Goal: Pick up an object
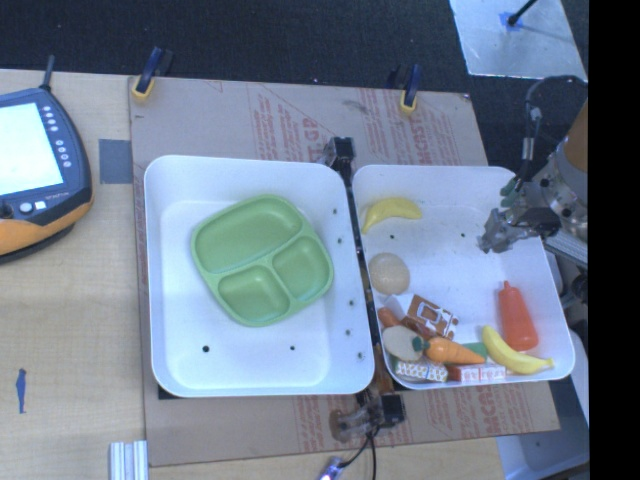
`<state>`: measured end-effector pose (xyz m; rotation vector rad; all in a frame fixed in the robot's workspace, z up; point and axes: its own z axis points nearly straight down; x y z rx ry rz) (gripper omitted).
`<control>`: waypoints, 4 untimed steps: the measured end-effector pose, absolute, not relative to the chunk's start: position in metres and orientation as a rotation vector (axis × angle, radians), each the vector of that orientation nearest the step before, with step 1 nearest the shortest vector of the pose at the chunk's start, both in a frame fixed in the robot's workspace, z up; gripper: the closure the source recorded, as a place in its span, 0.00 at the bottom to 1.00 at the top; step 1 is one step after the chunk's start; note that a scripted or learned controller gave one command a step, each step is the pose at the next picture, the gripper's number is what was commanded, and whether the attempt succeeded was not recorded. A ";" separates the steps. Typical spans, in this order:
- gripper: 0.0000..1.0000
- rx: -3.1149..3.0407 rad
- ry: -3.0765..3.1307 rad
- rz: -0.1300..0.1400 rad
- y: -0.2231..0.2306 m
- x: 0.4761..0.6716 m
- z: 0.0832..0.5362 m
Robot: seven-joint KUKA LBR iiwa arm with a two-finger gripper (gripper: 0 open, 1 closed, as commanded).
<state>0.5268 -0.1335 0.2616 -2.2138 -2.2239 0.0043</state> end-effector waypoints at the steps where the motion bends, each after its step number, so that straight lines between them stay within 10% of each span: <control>1: 0.00 -2.214 -2.227 0.008 -0.100 0.603 0.228; 2: 0.00 -2.219 -2.222 0.004 -0.208 0.637 0.207; 3: 0.00 -2.213 -2.223 0.007 -0.143 0.547 0.162; 4: 0.00 -2.216 -2.224 0.002 -0.118 0.618 0.176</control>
